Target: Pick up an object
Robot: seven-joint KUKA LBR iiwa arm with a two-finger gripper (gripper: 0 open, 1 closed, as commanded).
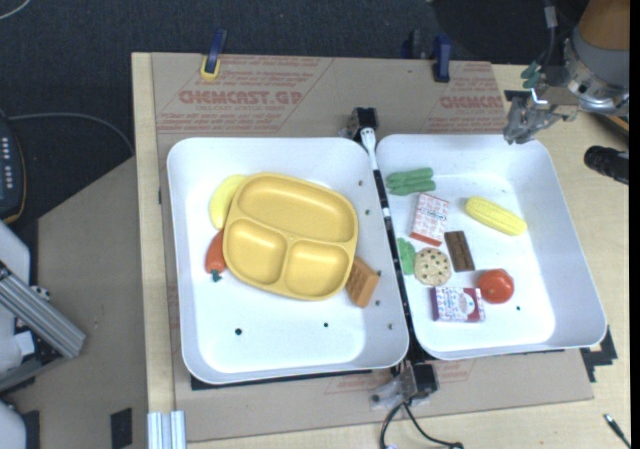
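The right bin (560, 187) holds small toy foods: a green bean pod (410, 180), a corn cob (494, 216), a pink-and-white packet (430, 218), a chocolate bar (458, 250), a cookie (432, 265), a tomato (495, 285) and a red-and-white carton (456, 304). My gripper (522, 127) hangs above the bin's far right corner, well away from all of them, with nothing between its fingers that I can make out.
The left bin (190, 237) carries a yellow divided tray (288, 235), with a banana (222, 199) and a carrot (215, 255) at its left and a brown wafer (362, 283) at its right. Clamps (211, 59) grip the board's far edge.
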